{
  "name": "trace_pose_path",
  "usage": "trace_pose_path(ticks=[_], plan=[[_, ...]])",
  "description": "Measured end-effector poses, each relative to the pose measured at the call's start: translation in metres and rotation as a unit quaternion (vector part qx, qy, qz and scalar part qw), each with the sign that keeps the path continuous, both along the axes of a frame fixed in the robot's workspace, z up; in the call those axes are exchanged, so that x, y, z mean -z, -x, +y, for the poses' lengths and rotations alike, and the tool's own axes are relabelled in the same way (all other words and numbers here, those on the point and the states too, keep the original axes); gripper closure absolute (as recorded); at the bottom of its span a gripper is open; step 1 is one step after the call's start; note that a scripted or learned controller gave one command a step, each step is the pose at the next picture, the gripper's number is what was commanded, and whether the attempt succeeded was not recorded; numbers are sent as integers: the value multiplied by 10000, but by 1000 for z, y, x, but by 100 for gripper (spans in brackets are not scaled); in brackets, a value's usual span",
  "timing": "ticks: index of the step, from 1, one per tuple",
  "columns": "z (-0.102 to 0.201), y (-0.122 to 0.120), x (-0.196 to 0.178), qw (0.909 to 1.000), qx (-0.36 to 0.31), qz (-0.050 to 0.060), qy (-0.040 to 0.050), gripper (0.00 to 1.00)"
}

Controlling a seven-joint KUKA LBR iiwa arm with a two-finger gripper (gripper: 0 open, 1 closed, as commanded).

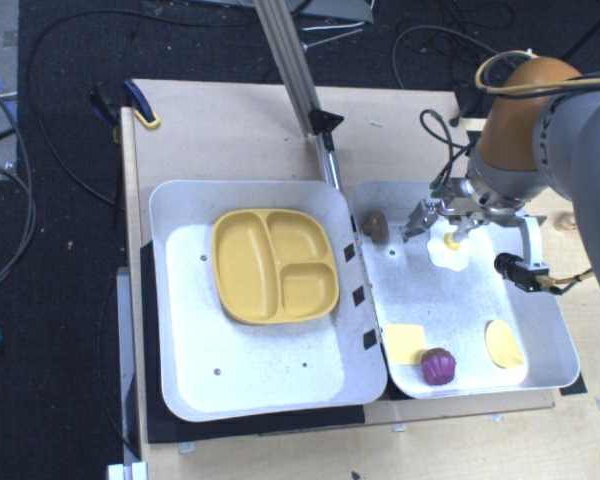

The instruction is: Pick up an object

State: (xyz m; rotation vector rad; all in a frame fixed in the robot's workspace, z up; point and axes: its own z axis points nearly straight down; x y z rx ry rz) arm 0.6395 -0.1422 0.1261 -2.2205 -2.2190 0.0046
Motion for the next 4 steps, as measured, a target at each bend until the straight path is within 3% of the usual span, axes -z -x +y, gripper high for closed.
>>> trace_pose_path(ticks=[1, 2, 4], plan=[[0, -1, 33, 10000, -6, -35, 12, 0], [-1, -4, 18, 10000, -4, -74, 27, 100], [-3, -12, -79, 10000, -19, -54, 5, 100]])
